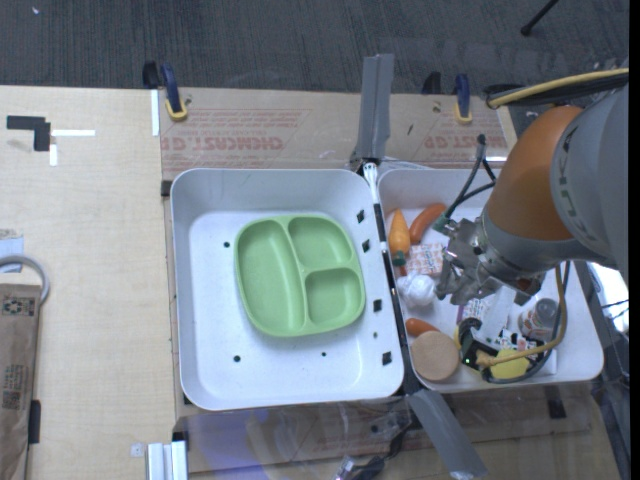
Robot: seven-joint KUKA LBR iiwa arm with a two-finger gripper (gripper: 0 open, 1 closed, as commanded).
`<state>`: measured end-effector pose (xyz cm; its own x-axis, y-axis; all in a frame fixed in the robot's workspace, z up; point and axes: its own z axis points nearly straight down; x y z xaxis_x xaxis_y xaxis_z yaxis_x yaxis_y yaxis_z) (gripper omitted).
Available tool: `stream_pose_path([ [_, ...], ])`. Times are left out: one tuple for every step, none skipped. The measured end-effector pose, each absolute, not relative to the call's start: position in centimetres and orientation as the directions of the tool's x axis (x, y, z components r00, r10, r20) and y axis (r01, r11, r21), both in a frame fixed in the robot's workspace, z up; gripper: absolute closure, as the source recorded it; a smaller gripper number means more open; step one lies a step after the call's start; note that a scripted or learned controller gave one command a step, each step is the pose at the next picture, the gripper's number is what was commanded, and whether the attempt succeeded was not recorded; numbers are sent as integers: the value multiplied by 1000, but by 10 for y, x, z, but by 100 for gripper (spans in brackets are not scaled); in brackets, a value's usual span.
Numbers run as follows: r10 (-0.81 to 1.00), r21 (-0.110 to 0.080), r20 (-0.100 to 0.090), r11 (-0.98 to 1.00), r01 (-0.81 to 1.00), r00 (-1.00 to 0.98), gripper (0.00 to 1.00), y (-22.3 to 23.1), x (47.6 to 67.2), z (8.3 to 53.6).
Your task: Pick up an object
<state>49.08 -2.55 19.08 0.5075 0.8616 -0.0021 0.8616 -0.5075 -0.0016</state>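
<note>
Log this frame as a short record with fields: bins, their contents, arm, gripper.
left bin: holds a green tray with three compartments, lying flat
right bin: crowded with small items
right bin items: orange carrot, red-orange piece, white ball, tan disc, yellow piece, small packet
arm: reaches in from the right, over the right bin
gripper: low over the right bin's middle, beside the white ball
grasp: cannot tell
</note>
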Motion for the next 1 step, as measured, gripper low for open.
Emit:
stream_pose_path([
  [718, -1, -4, -696, 718, 696, 100, 6, 481, 215],
])
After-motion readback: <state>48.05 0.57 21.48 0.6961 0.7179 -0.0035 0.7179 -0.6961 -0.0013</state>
